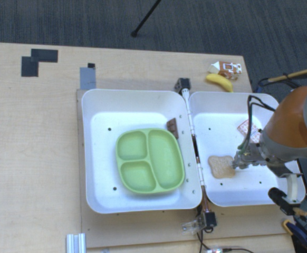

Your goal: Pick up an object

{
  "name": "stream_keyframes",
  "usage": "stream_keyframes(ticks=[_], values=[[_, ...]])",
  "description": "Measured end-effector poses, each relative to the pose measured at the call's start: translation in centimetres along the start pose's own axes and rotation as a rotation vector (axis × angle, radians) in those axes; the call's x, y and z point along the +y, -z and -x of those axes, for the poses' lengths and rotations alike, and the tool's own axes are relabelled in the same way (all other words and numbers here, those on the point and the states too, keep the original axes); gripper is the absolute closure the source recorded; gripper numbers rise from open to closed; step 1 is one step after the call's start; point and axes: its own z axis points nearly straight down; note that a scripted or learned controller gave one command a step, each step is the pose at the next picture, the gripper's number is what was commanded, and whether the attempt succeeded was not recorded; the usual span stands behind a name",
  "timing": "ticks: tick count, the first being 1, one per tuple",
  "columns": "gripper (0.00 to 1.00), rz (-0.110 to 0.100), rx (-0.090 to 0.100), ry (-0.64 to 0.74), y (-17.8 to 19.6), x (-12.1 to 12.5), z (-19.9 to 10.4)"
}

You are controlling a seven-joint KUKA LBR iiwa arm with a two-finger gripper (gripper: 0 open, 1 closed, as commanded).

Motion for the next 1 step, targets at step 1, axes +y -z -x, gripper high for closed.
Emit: stream_keyframes(ticks=[1], values=[[0.0,0.0,0.0,-0.001,-0.01,-0.01,0.0]])
